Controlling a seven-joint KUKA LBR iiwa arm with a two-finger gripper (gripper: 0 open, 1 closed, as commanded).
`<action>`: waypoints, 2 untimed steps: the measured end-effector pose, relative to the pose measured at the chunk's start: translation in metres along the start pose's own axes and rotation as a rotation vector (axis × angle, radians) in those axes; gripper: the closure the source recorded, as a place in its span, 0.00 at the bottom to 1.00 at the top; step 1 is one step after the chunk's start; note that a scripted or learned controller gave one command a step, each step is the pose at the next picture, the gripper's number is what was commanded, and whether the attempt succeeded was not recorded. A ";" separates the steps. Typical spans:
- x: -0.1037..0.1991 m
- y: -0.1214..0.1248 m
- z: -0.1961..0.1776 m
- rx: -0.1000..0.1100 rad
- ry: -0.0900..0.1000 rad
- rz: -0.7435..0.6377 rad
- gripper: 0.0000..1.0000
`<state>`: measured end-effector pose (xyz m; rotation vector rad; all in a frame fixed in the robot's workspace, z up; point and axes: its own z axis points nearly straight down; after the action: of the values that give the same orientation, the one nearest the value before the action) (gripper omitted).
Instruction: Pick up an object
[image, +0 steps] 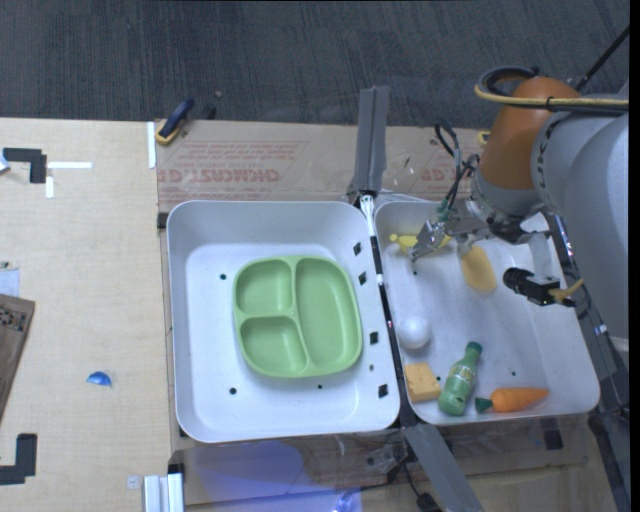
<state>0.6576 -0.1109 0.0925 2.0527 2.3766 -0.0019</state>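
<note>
A: What lies left of the right bin (560, 340)?
B: The left bin (200, 300), holding a green divided plate (297, 316).
A: And inside the right bin?
B: A white ball (413, 331) near its left wall, a yellow block (421, 381), a green bottle (459, 378), a carrot (513, 399) at the front.
A: The gripper (428, 240)?
B: Low at the bin's back, beside a yellow piece (403, 241); open or closed, I cannot tell.

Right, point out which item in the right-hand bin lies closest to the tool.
The small yellow piece at the bin's far left corner, just left of the tool. The white ball, bottle and carrot sit farther off.
</note>
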 end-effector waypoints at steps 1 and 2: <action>-0.057 -0.036 0.000 -0.001 0.000 0.106 0.00; -0.069 -0.056 0.000 0.000 0.001 0.163 0.00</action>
<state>0.6126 -0.1872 0.0924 2.2403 2.2016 -0.0011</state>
